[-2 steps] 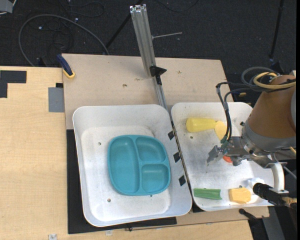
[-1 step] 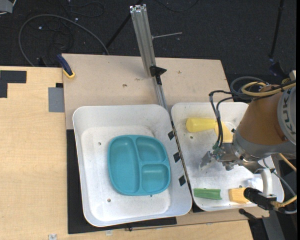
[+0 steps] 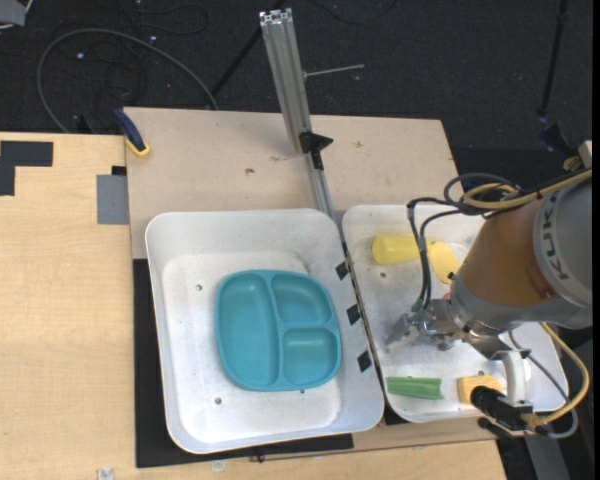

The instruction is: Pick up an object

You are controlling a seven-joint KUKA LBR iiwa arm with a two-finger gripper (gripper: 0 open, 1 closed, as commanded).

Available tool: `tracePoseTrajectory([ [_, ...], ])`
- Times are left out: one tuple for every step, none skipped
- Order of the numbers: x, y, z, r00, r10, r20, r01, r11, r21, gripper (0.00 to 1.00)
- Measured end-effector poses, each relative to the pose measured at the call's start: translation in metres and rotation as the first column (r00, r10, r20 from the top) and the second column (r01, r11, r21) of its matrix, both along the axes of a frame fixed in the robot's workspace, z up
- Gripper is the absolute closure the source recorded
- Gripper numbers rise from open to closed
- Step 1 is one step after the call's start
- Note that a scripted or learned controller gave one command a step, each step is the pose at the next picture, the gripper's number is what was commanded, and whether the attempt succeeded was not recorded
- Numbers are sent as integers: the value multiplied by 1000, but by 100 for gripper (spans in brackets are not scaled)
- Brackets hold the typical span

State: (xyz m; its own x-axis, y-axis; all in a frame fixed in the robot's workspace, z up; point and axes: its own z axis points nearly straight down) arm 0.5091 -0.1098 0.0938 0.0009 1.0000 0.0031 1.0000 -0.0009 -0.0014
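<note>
A: Low over the right bin (image 3: 365, 230) the gripper (image 3: 420, 326) is seen, arm (image 3: 525, 263) reaching in across that bin. Finger state cannot be told; nothing is seen held.

B: Candidates?

A: A green bar (image 3: 414, 387) lies just below the gripper, near the bin's front wall. A yellow piece (image 3: 393, 249) lies above it, toward the back, partly crossed by a cable. A small yellow-orange item (image 3: 477, 386) lies below and to the arm side, close beside the green bar's end.

B: Handling?

A: Judged only: the green bar looks light, rigid and smooth, so slip is likely if pinched near an end. It should be taken across its short width at mid-length. The front wall is close, so clearance for the outer finger may be tight. The yellow piece looks rounded; rolling out of the pinch is expected.

B: Left bin?

A: A teal divided plate (image 3: 277, 330) sits well apart from the gripper. Flat and wide; only its rim could be gripped.
</note>
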Motion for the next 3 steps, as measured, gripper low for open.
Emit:
tracePoseTrajectory([
  [2, 2, 13, 1000, -3, 5, 3, 1000, 6, 100],
  [1, 9, 58, 1000, 2, 2, -2, 1000, -3, 100],
  [3, 9, 100, 1000, 2, 3, -2, 1000, -3, 100],
])
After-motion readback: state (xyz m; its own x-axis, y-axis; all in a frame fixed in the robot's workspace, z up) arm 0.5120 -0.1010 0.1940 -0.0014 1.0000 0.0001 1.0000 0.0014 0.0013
